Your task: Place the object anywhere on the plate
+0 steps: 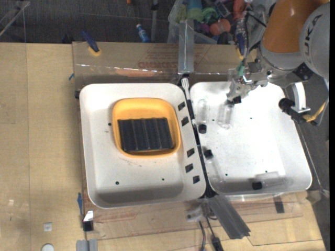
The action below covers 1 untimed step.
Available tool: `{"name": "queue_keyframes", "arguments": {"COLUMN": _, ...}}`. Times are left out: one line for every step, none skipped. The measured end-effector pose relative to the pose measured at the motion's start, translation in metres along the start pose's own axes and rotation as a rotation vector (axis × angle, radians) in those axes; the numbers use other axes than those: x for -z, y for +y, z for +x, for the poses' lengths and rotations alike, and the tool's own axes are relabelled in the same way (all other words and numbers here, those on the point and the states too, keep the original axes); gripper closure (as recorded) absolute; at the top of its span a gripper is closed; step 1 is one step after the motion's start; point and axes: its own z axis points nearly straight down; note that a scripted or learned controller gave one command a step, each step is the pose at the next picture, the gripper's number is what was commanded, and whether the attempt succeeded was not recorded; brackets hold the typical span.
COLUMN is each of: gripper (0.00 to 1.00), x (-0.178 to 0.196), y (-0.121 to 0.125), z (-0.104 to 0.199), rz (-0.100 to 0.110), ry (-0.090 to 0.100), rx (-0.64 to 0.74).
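Note:
A yellow-orange plate (pixel 121 110) with rounded corners sits in the left bin (pixel 97 161). A black ribbed rectangular object (pixel 145 135) lies flat on the plate and covers most of its floor. My gripper (pixel 234 97) hangs over the far left part of the right bin (pixel 261 145), well to the right of the plate and apart from the black object. Nothing shows between its tips. The grey arm with its orange band (pixel 290 20) reaches in from the upper right.
Two faint clear things (pixel 225 116) (pixel 201 110) lie in the right bin just under and left of the gripper. A ridge with black clips (pixel 189 137) parts the bins. A clear box of coloured toys (pixel 214 4) stands behind the bench.

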Motion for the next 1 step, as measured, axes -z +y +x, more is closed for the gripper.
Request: {"name": "queue_keyframes", "arguments": {"gripper": 1.0, "x": 0.0223, "y": 0.0035, "z": 0.0166, "rz": -0.006, "ry": -0.003, "rx": 0.07}}
